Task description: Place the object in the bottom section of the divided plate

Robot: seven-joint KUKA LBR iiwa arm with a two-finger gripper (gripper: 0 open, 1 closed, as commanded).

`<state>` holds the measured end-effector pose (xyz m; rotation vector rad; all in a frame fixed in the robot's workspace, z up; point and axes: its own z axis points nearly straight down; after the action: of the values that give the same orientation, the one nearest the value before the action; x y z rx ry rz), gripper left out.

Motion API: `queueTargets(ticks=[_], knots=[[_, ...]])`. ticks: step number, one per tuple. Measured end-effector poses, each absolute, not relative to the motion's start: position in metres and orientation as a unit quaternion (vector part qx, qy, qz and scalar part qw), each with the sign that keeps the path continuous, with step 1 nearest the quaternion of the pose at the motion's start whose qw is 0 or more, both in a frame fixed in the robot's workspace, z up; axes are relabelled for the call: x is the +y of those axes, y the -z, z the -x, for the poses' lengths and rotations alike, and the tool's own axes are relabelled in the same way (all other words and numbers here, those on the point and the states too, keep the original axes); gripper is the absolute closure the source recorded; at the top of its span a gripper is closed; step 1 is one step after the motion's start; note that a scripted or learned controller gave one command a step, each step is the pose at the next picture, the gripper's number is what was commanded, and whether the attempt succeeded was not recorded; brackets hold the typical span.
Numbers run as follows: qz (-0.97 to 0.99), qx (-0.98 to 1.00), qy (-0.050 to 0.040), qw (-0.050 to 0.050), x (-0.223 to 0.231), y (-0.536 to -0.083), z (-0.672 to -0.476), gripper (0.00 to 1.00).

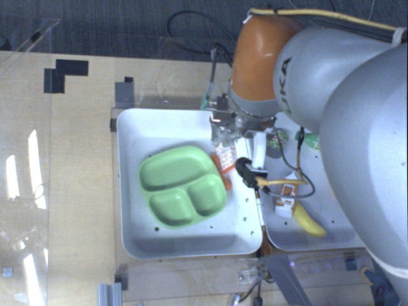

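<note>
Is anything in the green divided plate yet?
No. All three sections of the divided plate show bare green; an orange object sits beside its right rim.

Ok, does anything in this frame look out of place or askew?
One thing: a small orange object rests against the right rim of the green divided plastic plate, not inside any section. The yellow banana and small carton lie loosely in the right white bin.

Even, bright overhead light falls on the scene, washing the left white bin (131,171) nearly featureless, leaving streaky glare on a clear panel (25,171) at the left, soft shadows beneath the green plate (182,187), and an overall slightly soft, low-resolution picture with the near arm (357,126) blurred.
</note>
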<state>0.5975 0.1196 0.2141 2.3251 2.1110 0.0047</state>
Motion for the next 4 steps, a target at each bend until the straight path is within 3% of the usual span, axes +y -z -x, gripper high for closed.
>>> queueTargets(ticks=[1,2,3,4], knots=[[-0.698,0.716,-0.0012,0.001,0.079,-0.187,-0.541,1.0],[-0.636,0.772,-0.0013,0.001,0.138,-0.179,-0.583,1.0],[-0.622,0.783,-0.0016,0.001,0.088,-0.231,-0.544,1.0],[-0.464,0.886,-0.0012,0.001,0.126,-0.194,-0.575,1.0]])
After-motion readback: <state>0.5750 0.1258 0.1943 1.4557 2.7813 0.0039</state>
